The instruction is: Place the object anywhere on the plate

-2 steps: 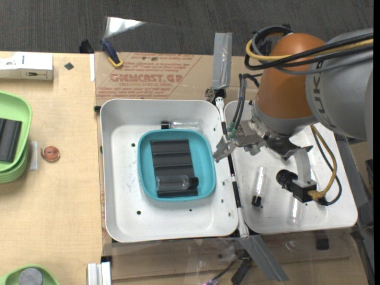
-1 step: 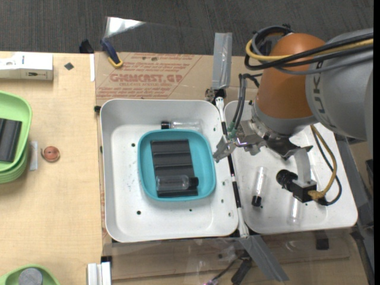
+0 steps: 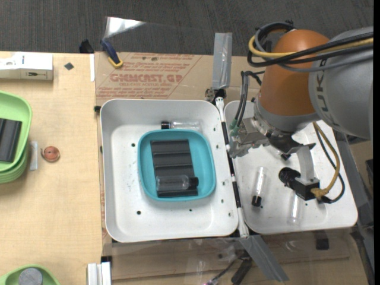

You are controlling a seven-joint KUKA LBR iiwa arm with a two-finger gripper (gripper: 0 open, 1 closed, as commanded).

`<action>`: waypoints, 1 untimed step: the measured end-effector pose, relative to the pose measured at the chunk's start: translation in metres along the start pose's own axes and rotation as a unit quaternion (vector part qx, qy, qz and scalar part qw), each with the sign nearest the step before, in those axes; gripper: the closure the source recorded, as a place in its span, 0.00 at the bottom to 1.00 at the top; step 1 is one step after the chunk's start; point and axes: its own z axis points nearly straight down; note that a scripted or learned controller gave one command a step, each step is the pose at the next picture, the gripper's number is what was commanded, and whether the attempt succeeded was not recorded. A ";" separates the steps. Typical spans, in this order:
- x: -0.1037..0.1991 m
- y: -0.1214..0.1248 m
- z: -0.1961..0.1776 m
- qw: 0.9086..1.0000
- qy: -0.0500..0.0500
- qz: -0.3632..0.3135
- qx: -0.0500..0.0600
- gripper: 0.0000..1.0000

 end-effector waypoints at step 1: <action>0.000 0.000 0.000 1.000 0.000 0.000 0.000 0.00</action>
